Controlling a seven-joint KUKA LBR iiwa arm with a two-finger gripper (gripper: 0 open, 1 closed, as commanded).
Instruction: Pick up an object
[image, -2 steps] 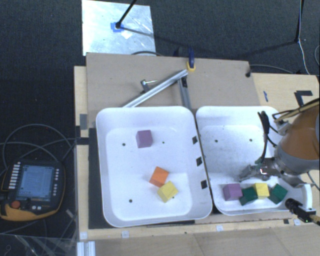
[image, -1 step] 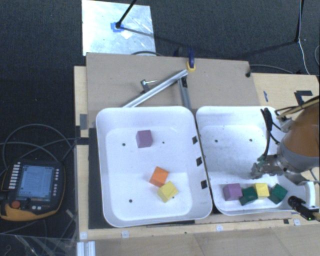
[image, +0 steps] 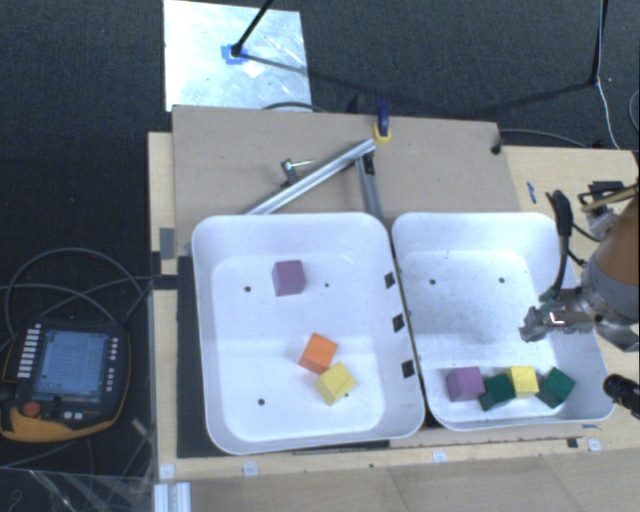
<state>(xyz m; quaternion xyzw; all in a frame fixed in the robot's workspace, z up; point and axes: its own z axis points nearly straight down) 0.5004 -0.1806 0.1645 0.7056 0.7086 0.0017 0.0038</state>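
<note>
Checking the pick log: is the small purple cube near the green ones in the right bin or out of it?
In. The small purple cube rests on the right white bin floor, beside a green cube.

Both white bins (image: 215, 300) look like thin moulded plastic, smooth with a soft sheen. The blocks in them, such as the orange block (image: 318, 352) and the purple block (image: 288, 277), look matt. The board (image: 430, 165) behind the bins looks like plain brown cardboard, dull and flat. A metal bar (image: 312, 178) across it shines like brushed aluminium. The floor (image: 80, 120) is dark, rough carpet.
</note>
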